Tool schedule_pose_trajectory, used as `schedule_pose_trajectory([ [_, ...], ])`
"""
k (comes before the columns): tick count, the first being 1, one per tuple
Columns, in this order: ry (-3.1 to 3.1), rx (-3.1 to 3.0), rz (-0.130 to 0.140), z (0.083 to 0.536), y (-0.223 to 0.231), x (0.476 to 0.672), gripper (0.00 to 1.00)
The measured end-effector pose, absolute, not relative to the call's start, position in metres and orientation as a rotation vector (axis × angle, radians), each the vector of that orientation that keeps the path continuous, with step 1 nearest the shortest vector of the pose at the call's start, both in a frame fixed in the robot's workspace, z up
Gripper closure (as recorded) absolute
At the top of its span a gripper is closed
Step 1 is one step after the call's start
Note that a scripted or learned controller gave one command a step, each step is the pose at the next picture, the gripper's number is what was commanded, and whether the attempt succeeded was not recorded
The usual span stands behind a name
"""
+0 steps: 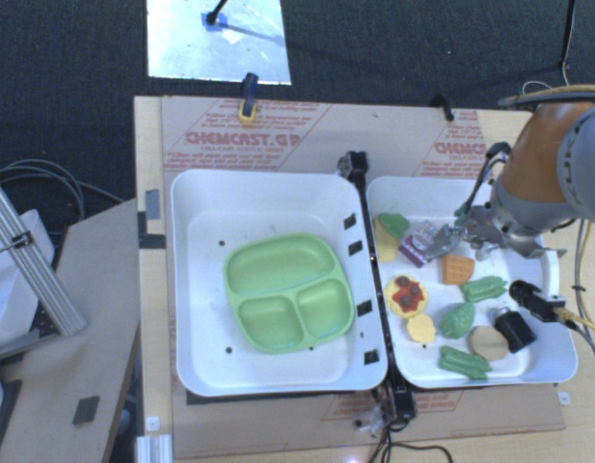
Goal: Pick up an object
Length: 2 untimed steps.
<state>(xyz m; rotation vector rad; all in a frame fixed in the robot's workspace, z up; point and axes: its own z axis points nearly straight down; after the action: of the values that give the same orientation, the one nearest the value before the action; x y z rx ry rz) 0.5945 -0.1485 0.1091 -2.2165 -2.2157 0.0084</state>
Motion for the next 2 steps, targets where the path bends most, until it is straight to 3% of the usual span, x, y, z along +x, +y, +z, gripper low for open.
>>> schedule_pose_trajectory([
  [1, -2.227, -2.221, -0.004, 0.1283, -0.1483, 0.5990, 1.00],
  [2, -2.227, -2.221, -0.004, 0.1277, -0.1483, 0.5988, 0.00],
])
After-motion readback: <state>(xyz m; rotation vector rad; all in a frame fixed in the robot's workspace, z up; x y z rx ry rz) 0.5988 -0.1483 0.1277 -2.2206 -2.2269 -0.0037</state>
